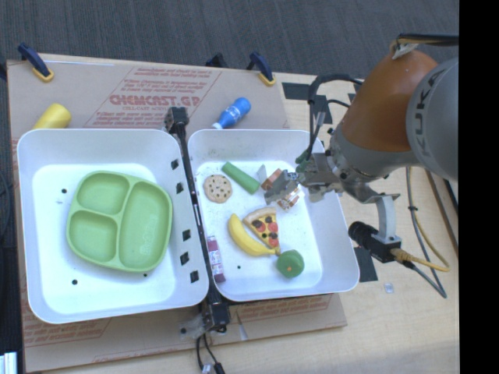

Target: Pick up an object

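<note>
Claw (285, 185), grip unclear, hangs over one cookie (217, 188), one banana (246, 237), one pizza slice (263, 226).

A: What lies beyond the bench?
B: Dark grey carpeted floor (156, 14), from nine o'clock round to twelve.
A: And the bench (413, 318)?
B: Pale wood, bare toward four o'clock. A brown cardboard sheet (148, 92) with red print covers it at eleven, held by blue-and-yellow clamps (36, 61).
A: Light?
B: Even, soft shadows.

Grey arm (433, 123) with a broad orange band, black cables, and a metallic end effector (290, 187)
</note>
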You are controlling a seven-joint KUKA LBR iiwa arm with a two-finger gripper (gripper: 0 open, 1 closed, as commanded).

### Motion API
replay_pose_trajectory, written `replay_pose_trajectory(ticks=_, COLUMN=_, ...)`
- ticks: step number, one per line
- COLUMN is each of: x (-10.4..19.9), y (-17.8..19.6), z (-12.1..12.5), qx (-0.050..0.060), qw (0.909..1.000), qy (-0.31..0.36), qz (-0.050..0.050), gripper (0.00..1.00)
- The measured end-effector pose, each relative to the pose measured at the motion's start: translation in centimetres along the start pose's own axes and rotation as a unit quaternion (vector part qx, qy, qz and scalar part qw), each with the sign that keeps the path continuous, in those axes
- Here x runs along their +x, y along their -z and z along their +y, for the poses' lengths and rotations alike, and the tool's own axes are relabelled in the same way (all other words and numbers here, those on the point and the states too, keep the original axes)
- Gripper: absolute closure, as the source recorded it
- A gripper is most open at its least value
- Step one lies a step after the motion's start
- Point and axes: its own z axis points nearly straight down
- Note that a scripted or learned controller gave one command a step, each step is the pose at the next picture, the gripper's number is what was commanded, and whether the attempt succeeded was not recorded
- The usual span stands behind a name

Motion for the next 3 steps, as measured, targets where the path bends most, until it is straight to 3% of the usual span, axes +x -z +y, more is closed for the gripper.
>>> replay_pose_trajectory(ticks=1, x=-0.7, y=-14.1, z=-0.3, qx=-0.001, qw=1.0000, qy=0.001, qz=0.001, gripper=0.00)
replay_pose_trajectory(ticks=2, x=-0.7, y=-13.0, z=-0.2, qx=-0.002, qw=1.0000, qy=0.004, qz=0.001, gripper=1.00)
replay_pose_trajectory(ticks=3, x=-0.6, y=-12.0, z=-0.1, qx=-0.001, qw=1.0000, qy=0.007, qz=0.000, gripper=1.00)
